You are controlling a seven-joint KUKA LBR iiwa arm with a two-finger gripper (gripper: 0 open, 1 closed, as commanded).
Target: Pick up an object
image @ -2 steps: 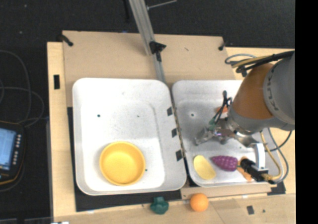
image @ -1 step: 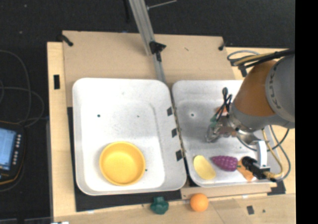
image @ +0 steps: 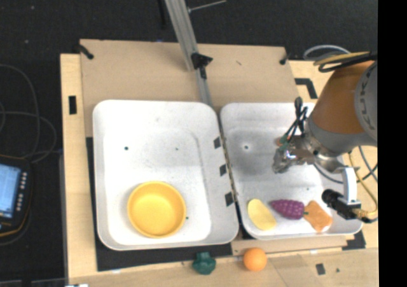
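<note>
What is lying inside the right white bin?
The right bin holds a yellow piece, purple grapes and an orange piece. The arm covers its right part.

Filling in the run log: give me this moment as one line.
arm: over right bin | gripper: above bare floor, nothing seen held | near edge: yellow piece, purple grapes, orange piece | left bin: yellow bowl

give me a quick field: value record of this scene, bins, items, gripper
left bin: holds a yellow bowl near its front
right bin: pale yellow piece, purple grapes and orange piece in a row along the front edge
gripper: above the right bin's middle, apart from the three items, nothing seen held
outside the bins: orange ball and dark green object on the bench front
</note>
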